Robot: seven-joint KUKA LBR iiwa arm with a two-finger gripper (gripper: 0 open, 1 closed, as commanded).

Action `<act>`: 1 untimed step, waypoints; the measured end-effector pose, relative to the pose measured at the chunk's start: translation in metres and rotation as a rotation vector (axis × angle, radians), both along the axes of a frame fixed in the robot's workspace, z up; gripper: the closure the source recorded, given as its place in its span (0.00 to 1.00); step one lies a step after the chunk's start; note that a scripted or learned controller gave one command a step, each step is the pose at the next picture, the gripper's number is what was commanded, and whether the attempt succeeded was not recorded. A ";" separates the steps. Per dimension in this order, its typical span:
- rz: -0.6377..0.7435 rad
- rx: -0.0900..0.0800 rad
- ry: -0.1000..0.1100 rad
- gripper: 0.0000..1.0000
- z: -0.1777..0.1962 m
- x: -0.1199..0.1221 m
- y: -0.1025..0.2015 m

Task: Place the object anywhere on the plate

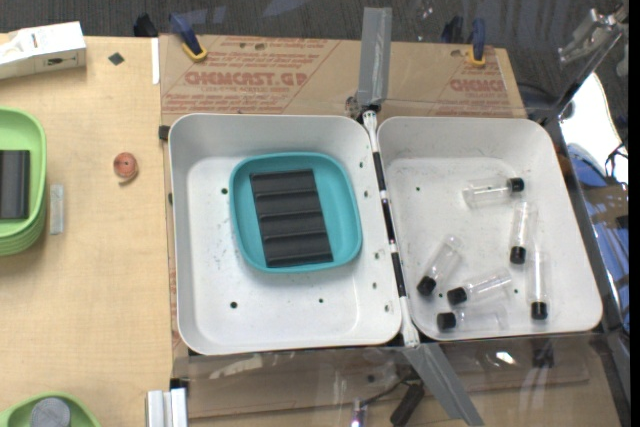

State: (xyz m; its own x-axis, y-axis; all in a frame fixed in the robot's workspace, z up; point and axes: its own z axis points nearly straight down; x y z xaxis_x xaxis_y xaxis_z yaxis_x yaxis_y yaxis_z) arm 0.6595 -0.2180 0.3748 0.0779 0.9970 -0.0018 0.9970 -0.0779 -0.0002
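Vials [487, 245] loose in right bin [560, 147]; teal plate [345, 215] in left bin [200, 315]; cardboard [250, 75] reads "CHEMCAST GP".

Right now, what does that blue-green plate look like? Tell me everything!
The teal plate is a rounded square with a raised rim, looks like smooth plastic, and lies flat in the left white bin. A dark ribbed rack with four ridges rests in its middle. Nothing else touches it.
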 end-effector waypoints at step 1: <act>-0.074 0.000 0.001 0.00 0.066 0.000 0.000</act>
State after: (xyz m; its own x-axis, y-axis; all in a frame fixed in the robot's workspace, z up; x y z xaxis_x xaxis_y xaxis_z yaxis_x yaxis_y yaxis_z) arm 0.6595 -0.2178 0.4410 0.1515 0.9885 -0.0014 0.9885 -0.1515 -0.0008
